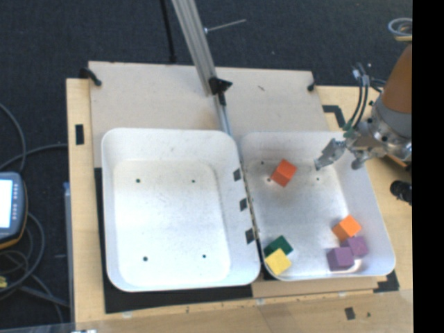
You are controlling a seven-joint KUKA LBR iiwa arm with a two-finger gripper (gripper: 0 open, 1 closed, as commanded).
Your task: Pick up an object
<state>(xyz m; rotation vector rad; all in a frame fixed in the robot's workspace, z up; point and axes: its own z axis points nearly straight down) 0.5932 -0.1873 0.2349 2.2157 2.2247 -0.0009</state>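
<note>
Claw (341, 151) over right bin (305, 272) — orange block (283, 173) just left

Open room round orange cube (283, 173).

Tool (341, 154) above right bin (305, 272) upper right edge; orange cube (283, 173) nearby, apart; left bin (114, 151) alongside.

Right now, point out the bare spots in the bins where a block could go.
The left bin is bare throughout. In the right bin, the middle floor is free, between the orange block and the crowded near corners.
</note>
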